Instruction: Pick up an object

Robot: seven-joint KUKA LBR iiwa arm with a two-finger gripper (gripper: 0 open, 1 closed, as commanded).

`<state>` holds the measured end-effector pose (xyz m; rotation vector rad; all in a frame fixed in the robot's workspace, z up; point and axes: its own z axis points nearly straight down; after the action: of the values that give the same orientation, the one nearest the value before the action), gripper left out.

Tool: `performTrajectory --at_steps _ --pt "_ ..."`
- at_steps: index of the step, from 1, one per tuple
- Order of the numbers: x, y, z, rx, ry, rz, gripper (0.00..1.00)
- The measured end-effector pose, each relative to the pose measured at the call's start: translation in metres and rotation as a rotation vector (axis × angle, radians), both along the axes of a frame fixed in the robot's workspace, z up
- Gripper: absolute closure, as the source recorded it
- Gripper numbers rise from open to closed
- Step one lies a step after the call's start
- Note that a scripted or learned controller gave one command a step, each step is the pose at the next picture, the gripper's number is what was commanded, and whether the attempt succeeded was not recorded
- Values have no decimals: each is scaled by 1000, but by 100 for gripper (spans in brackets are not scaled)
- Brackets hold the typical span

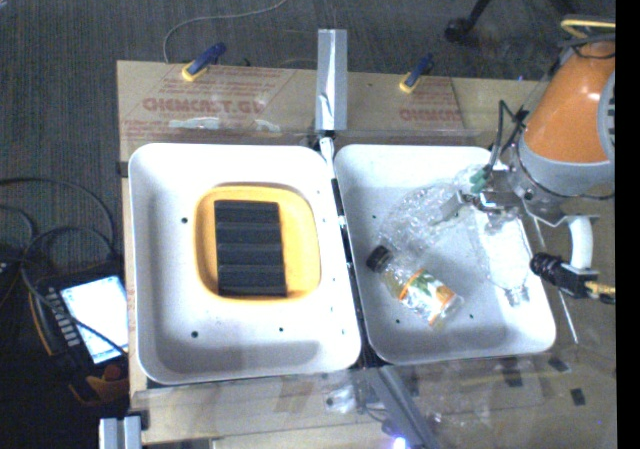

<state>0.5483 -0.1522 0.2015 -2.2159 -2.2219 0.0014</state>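
The gripper [497, 199] (its state cannot be told) is half hidden over the right bin [400, 165], near the bottle [420, 287].

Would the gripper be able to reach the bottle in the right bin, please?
Probably yes: the bottle lies uncovered on the bin floor, crumpled plastic beside it rather than over it, and the arm is already above that bin.
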Motion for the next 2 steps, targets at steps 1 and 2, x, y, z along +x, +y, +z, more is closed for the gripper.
performTrajectory --at_steps 1,2 --pt "-33 23 -108 -2 -9 10 0" --pt "53 -8 -111 -6 -19 87 0"
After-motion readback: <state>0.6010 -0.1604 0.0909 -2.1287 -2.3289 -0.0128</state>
